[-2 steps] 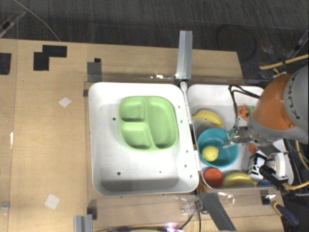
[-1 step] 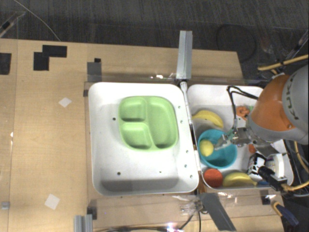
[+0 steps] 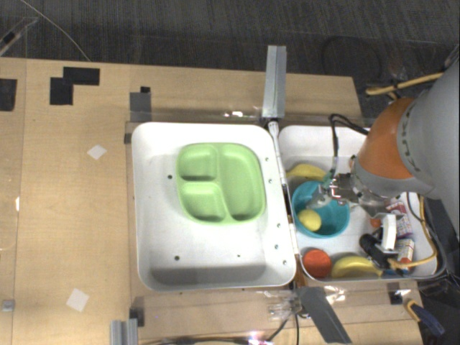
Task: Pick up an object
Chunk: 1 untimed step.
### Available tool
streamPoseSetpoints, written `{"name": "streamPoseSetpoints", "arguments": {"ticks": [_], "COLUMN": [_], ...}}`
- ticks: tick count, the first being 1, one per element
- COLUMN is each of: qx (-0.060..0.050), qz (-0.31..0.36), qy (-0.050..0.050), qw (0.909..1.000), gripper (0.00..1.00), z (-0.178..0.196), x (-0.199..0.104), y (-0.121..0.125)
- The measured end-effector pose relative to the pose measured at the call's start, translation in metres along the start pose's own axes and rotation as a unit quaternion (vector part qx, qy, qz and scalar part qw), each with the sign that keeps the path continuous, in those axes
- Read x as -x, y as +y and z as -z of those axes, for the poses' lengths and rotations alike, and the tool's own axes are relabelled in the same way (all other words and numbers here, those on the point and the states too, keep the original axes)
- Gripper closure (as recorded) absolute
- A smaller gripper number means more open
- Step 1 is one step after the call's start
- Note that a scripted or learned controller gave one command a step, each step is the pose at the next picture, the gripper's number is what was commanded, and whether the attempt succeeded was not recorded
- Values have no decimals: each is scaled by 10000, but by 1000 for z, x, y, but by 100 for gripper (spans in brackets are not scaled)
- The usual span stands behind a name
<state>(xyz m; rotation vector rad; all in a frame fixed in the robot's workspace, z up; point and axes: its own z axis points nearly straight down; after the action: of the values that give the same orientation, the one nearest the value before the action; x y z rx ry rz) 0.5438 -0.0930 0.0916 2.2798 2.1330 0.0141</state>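
Claw (image 3: 336, 191) over blue bowl (image 3: 321, 208), lemon (image 3: 310, 221) inside; can't tell whether it's spread; banana (image 3: 307, 171) just behind bowl.

A yellow ball (image 3: 310, 221) lies inside an upright blue bowl (image 3: 332, 220) in the right bin (image 3: 307, 141).

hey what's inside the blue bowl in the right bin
A yellow round fruit sits inside the blue bowl, at its left. The end effector covers the bowl's upper right part, so anything there is hidden.
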Motion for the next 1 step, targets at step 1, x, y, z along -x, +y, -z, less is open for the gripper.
{"name": "streamPoseSetpoints", "arguments": {"ticks": [1], "qx": [16], "qz": [-774], "qy": [-7], "qw": [9970], "gripper": [0], "z": [1], "x": [-2], "y": [-21]}}
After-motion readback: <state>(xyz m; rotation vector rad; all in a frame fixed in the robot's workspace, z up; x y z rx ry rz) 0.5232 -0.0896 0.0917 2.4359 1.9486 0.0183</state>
